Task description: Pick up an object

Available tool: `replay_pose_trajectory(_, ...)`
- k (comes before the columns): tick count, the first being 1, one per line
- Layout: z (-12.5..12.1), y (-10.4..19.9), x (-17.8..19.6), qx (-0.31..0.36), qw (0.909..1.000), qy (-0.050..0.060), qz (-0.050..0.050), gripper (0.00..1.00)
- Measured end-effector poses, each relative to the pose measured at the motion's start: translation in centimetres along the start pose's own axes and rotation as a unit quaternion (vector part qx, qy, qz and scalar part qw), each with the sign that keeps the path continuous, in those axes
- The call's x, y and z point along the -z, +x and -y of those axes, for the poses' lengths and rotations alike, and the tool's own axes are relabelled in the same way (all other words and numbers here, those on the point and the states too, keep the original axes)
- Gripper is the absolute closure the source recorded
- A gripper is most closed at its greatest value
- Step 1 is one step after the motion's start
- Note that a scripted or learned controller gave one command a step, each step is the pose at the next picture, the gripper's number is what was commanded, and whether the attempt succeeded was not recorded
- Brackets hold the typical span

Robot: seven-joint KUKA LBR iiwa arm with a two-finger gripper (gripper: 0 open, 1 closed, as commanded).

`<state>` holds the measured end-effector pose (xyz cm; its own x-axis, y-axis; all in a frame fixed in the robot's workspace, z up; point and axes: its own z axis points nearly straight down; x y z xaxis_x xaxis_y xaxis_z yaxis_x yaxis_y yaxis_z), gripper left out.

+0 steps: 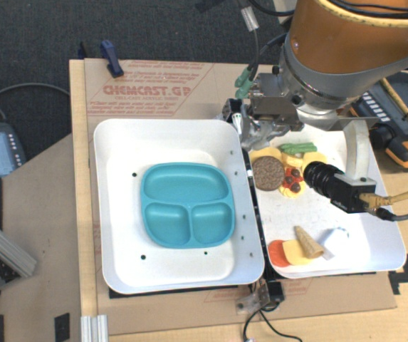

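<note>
Arm over the right bin

I see my gripper (259,128) above a brown cookie (267,172); I cannot tell if it's open.

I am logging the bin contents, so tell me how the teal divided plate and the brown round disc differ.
The teal divided plate is far larger than the brown round disc. The plate lies alone in the left bin; the disc sits among other small toy foods in the right bin, close under the gripper. The plate has three compartments; the disc looks like one flat speckled face. Both lie flat.
</note>
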<state>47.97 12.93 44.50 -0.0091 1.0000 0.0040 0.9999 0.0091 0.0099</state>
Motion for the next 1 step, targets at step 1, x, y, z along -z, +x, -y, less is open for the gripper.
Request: replay_pose_trajectory(1,0.14,-1.75,-6.06,-0.006,1.0000,0.007,0.003,1.00)
